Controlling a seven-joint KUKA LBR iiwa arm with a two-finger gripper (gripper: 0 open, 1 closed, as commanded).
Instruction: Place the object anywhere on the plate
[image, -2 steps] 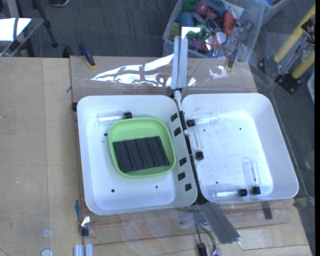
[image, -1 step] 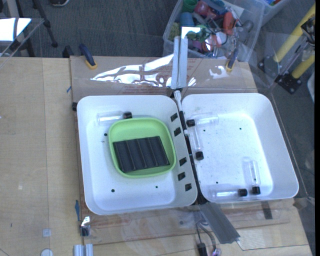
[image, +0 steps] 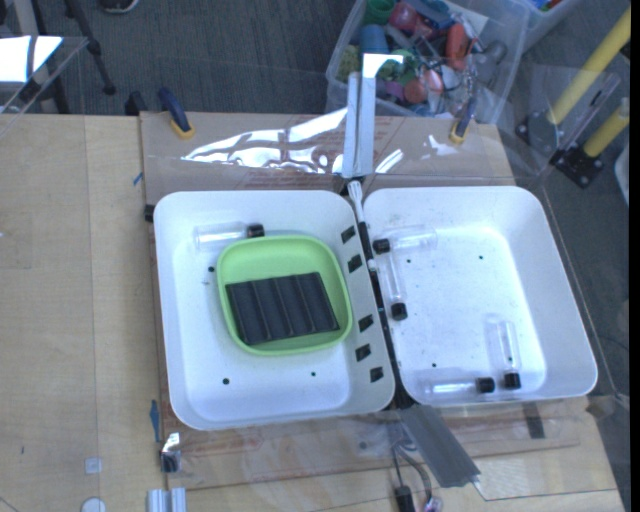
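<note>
A black ridged object (image: 281, 308) (four ribs) on a green plate (image: 232, 264), white bins (image: 560, 300).

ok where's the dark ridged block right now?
In the camera view the dark ridged block lies flat on the green plate, which sits in the left white bin, near the divider between the two bins.

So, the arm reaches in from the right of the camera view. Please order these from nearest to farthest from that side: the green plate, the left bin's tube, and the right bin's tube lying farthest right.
1. Right bin's tube, far right in the view.
2. Green plate, left of centre, bearing the dark block.
3. Left bin's tube, behind the plate's left corner, farthest left.
</note>
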